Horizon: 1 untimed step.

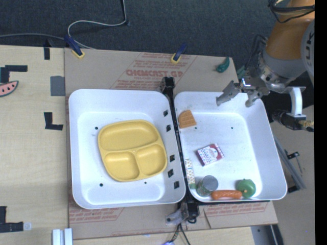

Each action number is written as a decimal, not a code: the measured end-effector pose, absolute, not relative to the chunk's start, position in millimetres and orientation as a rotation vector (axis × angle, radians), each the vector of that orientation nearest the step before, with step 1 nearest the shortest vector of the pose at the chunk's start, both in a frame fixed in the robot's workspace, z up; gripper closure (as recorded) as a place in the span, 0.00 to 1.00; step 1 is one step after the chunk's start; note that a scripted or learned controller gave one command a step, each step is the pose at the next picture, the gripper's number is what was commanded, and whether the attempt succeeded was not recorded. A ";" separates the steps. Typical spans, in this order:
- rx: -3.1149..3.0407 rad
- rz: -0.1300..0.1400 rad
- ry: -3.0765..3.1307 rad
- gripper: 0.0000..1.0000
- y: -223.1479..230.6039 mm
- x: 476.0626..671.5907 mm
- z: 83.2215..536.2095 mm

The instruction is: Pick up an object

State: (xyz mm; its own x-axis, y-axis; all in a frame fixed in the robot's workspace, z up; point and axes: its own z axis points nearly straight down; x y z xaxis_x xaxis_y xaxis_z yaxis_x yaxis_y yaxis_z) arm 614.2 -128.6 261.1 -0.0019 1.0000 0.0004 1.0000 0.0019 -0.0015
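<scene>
Nearest the camera, along the front wall of the right bin (pixel 271 152), a row of small things is being kept: a slim patterned packet (pixel 190 172) lying against the left wall, a grey round can (pixel 207 185) just beside it, an orange-red sausage-like piece (pixel 226 194) in front of the can, and a green pepper-like piece (pixel 246 187) touching the sausage's right end. A little farther in, near the middle of the bin floor, a small red-and-white packet (pixel 209 154) is being shown lying flat and tilted, apart from the rest. Farther still, an orange wedge (pixel 186 119) is resting by the left wall.

In the left bin (pixel 82 137), a yellow divided tray (pixel 133 149) with three compartments is lying flat.

At the far right corner of the right bin, the gripper (pixel 239 97) is being held above the rim, its two grey fingers (pixel 226 94) spread apart with nothing between them. It is well apart from every object in the bin. Behind it, the orange band (pixel 288 40) of the arm is being seen.
</scene>
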 end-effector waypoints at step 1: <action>-2.218 0.003 -2.220 0.00 -97.0 573.1 128.5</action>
State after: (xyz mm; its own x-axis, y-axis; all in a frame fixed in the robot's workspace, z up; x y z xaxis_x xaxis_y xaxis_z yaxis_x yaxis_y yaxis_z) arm 573.1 -97.0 128.5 -0.0008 1.0000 0.0011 1.0000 0.0008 -0.0039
